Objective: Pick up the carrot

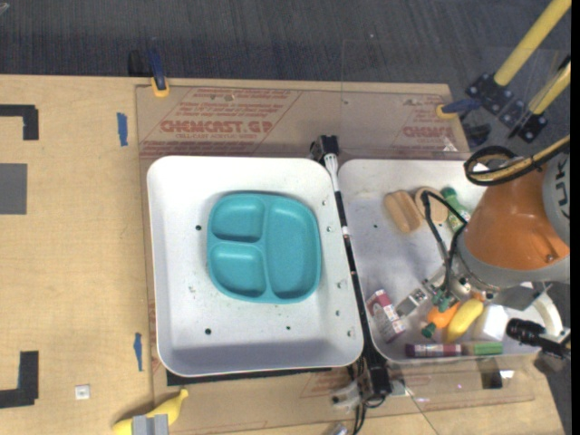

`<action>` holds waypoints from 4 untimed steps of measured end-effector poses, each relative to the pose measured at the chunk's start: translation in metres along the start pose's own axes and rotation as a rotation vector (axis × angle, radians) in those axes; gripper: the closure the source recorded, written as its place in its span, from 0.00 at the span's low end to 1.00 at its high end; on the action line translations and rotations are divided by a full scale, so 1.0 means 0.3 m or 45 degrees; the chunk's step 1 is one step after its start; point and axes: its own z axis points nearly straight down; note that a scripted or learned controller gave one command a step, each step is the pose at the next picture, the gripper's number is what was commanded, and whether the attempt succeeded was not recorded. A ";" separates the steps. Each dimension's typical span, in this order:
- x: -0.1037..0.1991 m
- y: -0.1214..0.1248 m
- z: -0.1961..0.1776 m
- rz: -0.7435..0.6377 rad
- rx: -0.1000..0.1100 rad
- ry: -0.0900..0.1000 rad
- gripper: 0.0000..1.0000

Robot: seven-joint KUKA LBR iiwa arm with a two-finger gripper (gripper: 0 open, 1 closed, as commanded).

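i am reaching into the right bin (362, 243) from the right side. my orange band (512, 225) is hanging over the right part of that bin, and my claw (444, 299) is sitting low, down near the front of the bin. i cannot tell how my claw is set, because my own wrist is hiding it.

the carrot (441, 318) is lying in the right bin, near its front wall, just under my claw. it is looking like a small orange bit. a yellow banana (464, 317) is lying right beside the carrot, touching it on the right. a dark marker (444, 350) is lying flat along the front wall of the bin, just in front of the carrot. a small pink and white packet (385, 308) is sitting to the left of the carrot. a tan block (403, 210) is lying near the back of the bin, well apart from the carrot.

the left bin (172, 270) is holding a blue-green plate (265, 246) with three parts, lying in its middle.
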 end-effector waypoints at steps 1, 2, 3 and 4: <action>-0.070 -0.046 0.000 -0.350 -0.006 0.008 0.00; -0.087 -0.033 -0.041 -0.344 -0.022 -0.021 1.00; -0.164 0.078 -0.164 -0.262 0.002 0.011 1.00; -0.162 0.074 -0.160 -0.260 0.005 0.014 0.00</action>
